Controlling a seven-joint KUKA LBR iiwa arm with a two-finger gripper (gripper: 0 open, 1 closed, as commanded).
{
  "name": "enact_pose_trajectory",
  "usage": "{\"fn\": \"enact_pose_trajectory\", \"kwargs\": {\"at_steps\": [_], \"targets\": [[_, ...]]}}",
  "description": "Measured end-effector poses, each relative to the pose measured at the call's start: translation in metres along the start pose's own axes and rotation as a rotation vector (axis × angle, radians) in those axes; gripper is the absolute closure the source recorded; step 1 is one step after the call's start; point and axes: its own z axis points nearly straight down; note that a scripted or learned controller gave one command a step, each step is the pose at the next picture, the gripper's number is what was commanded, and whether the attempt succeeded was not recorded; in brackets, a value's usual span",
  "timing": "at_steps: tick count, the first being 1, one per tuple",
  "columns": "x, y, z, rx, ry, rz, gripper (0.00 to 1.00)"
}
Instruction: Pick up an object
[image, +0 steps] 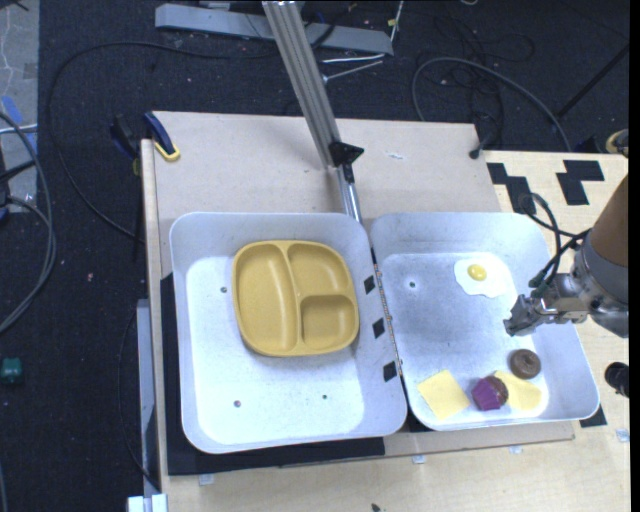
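The pincer (518, 320) hangs just above the brown disc (525, 364) in the right bin (440, 240); whether it is wide or narrow cannot be told. Beyond the disc lies the fried egg (478, 277). A good grasp likely needs centring over the disc before descending.

Two white bins on the surface (250, 160). A yellow divided plate (296, 297) is seen in the left bin (200, 400). In the right bin (440, 330), a fried egg (479, 277), brown donut (524, 364), purple object (489, 393) and yellow cheese slice (443, 394) are shown; the gripper (520, 320) is positioned above the donut.
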Motion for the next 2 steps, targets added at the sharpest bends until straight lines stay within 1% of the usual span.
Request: {"fn": "enact_pose_trajectory", "kwargs": {"at_steps": [1,2], "targets": [[0.051,0.014,0.01,0.006,0.004,-0.003,1.0],[0.098,0.024,0.017,0.008,0.005,-0.003,1.0]]}}
